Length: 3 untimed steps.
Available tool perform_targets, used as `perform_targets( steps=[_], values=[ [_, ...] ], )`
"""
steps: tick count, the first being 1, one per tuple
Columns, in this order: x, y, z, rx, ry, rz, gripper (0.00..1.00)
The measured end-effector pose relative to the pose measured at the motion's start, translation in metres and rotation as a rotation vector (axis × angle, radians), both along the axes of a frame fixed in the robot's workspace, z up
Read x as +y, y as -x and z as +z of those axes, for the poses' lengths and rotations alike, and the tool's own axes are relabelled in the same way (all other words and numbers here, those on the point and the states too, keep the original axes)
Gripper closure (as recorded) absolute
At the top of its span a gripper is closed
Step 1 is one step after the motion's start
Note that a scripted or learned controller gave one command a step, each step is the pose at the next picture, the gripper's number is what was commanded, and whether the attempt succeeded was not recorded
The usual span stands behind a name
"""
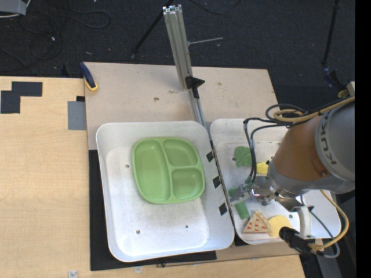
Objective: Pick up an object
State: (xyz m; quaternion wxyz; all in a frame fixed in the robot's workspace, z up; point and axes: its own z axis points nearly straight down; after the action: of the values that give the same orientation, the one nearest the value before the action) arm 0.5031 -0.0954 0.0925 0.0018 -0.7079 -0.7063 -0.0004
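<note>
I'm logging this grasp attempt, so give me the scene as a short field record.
left bin: holds a green divided plate
right bin: green block, green strip, pizza slice toy
arm: reaches over the right bin
gripper: low among the right bin's items
held object: none confirmed

Grey robot arm (341, 149) with a broad orange band (295, 155).
Dark "KUKA" lettering (324, 139) marks the grey shell; thin black cables (250, 133) loop near the gripper (248, 193).
</note>
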Motion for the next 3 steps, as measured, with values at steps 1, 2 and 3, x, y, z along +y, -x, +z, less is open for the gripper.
perform_targets(
  steps=[1,2,3],
  values=[
    [0.0,-0.003,0.011,-0.008,-0.001,-0.005,1.0],
    [0.007,-0.001,0.056,-0.002,0.003,0.004,1.0],
    [0.004,-0.003,0.119,-0.006,0.004,0.004,1.0]
  ],
)
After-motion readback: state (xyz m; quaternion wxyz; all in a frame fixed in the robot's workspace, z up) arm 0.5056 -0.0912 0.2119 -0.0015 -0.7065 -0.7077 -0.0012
